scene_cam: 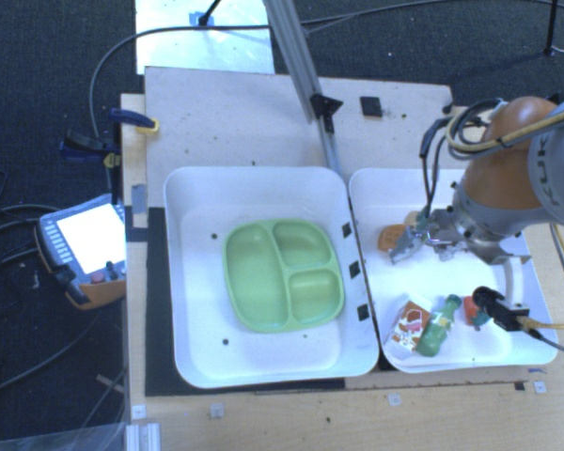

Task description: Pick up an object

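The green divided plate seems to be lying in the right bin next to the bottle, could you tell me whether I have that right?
Not quite: the green divided plate lies in the left bin, alone there, as the camera view shows. The green bottle is in the right bin, near the front, beside a red-and-white packet.
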`<state>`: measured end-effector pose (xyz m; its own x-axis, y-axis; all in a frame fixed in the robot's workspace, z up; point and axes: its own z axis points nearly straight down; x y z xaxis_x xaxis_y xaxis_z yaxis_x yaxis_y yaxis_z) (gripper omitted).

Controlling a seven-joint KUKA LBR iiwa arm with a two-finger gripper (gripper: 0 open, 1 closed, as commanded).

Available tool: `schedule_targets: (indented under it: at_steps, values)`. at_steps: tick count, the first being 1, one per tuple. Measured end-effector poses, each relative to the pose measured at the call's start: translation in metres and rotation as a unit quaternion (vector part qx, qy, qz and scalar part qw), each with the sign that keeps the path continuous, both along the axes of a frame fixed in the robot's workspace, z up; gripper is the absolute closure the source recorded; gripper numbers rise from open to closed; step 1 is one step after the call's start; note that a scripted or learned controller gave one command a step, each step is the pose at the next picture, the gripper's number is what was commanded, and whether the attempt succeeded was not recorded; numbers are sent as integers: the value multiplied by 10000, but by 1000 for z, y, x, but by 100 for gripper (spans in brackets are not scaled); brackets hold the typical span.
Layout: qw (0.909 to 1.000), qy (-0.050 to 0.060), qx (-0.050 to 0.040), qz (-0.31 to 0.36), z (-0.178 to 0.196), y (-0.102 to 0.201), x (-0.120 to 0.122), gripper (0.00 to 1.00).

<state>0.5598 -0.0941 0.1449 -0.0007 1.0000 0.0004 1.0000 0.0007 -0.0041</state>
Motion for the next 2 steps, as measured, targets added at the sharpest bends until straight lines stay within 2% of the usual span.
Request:
schedule_targets:
  at_steps: [1, 2]
  values:
    - [10000, -8, 0, 2, -42, -3, 0, 0]
    - [10000, -36, -1, 6, -29, -3, 1, 100]
